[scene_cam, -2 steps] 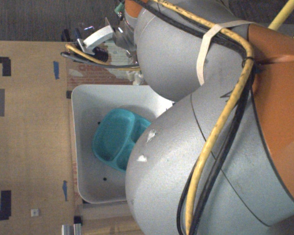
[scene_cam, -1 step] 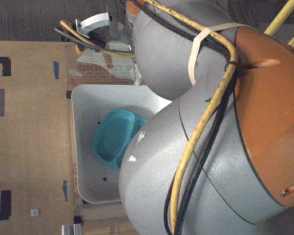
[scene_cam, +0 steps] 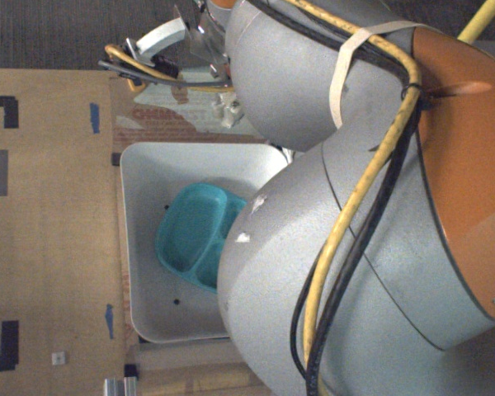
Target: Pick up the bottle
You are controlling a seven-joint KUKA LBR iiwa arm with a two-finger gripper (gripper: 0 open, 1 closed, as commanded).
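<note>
Bench: pale wooden bench top (scene_cam: 49,221) on the left of the camera view, marked with black corner brackets and short blue tape strips (scene_cam: 94,118).
Bin: shallow white plastic bin (scene_cam: 140,213), with its left wall and part of its floor open to view and the right part covered by the arm.
Arm: large grey rounded arm (scene_cam: 355,246) with an orange band (scene_cam: 466,155), reaching in from the right and crossing over the bin, with a yellow cable (scene_cam: 346,221) and a black one running along it.
Dish: teal plastic dish (scene_cam: 191,233), shallow and rounded, lying on the bin floor with its right edge tucked behind the arm.
Bottle: position cannot be told. Nothing bottle-shaped on the open part of the bin floor, so judged to lie somewhere behind the arm, with its long axis unknown.
Gripper: taken to be the cluster of metal, white plastic and cable loops at the top (scene_cam: 181,52), above the bin's far wall and well apart from the dish. Opening cannot be told, and nothing is visibly held.
Key relation: if the bottle sits in this bin, it lies toward the bottom of the view from the gripper, across the far wall. Direction and approach angle are left open until the arm clears the bin.
Stage: judged as early, with no grasp made yet.
Risk: mistaking the teal dish for the target, or descending blind onto a hidden object.
</note>
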